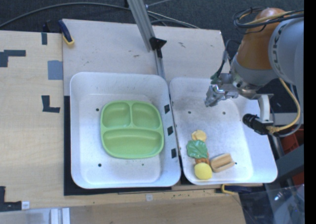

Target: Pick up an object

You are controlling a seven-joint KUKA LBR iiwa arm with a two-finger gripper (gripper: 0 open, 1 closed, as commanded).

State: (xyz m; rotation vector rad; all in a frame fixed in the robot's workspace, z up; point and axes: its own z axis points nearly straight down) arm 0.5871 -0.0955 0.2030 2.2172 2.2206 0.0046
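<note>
white plastic, two shallow bins side by side on the bench, is what i have under the camera. the left bin holds a green divided plate lying flat near its middle, three compartments facing up.

the right bin carries a small cluster of toy foods near its front edge: a small yellow-tan piece at the top of the group, a green leafy piece touching just below it, a round yellow piece at the front, and a tan bun-like piece just beside that on the right. any of these could be the thing to pick; all sit on the bin floor, none lifted.

the arm comes in from the right, grey with its orange band showing above the wrist. the gripper hangs over the back part of the right bin, well apart from the food cluster, which lies toward the front. i see nothing between its fingers. from this slant i cannot tell how the claw stands, spread or pinched together.

behind the bins a grey pole slants across the bench, and dark cables trail over the floor beyond. the wooden table surface on the left bears bits of grey and dark tape.
</note>
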